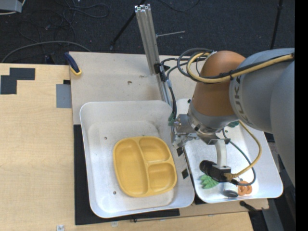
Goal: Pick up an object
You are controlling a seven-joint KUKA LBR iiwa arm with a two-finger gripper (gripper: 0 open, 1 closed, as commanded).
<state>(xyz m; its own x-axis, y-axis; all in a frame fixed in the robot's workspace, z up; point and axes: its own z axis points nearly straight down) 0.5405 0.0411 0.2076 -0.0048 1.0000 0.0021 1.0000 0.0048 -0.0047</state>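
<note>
The left bin [96, 124] holds a yellow divided plate [144, 166], lying flat; the gripper [179, 134] hangs low over the seam between the bins, spread or pressed together I cannot tell; the arm [216, 90] bends steeply down over the right bin [265, 175], where a green toy [208, 181] and an orange piece [245, 189] lie near the front rim.

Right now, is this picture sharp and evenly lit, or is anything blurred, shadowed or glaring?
Camera view: soft, even light, no hard glare; the yellow tray is crisp in the left bin; the orange band shows a mild sheen; the arm covers part of the right bin; the floor behind is dark.
</note>
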